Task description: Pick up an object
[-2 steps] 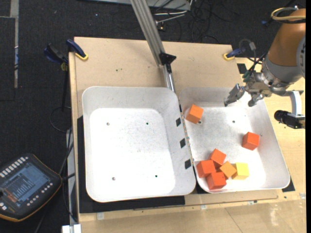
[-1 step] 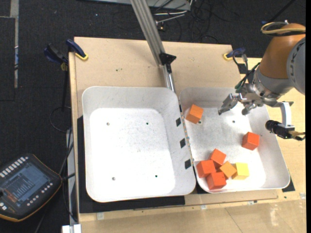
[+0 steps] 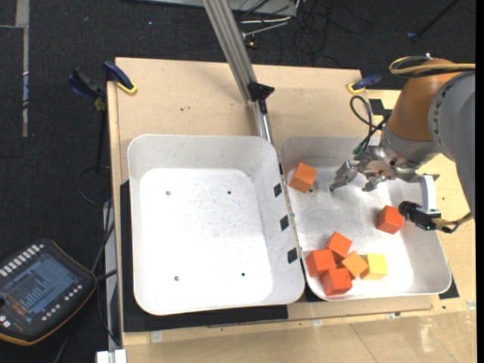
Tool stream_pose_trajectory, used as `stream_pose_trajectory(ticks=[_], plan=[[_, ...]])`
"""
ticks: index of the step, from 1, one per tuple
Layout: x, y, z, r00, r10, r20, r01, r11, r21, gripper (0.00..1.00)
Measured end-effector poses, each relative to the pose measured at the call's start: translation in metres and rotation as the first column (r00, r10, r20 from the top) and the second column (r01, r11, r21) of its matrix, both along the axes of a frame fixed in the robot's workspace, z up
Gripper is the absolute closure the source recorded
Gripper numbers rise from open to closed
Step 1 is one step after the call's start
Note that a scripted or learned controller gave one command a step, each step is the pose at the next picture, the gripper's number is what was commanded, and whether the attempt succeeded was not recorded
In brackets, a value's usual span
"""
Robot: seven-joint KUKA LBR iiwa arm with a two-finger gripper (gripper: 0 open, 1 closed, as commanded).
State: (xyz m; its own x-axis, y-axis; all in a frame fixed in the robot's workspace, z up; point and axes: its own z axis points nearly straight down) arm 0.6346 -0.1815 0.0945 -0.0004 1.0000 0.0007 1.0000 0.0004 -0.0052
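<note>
I see the metal two-finger gripper (image 3: 346, 177) hanging in the upper part of the right white plastic bin (image 3: 431, 274), fingers apart, nothing between them. The lone orange foam cube (image 3: 303, 178) sits just to its left, near the bin's left wall. A descent from here could nudge that cube against the wall instead of straddling it. The fingertips are small and hard to make out.

On my table (image 3: 318, 82), the right white bin (image 3: 431, 274) holds everything: a cluster of red, orange and yellow cubes (image 3: 344, 265) at its near edge, one orange cube (image 3: 303, 178) by its left wall, one red cube (image 3: 390, 219) toward its right side.
</note>
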Motion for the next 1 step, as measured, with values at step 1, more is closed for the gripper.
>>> stream_pose_trajectory(ticks=[1], plan=[[0.0022,-0.0004,0.0145,1.0,0.0,0.008,0.0,1.0,-0.002,1.0]])
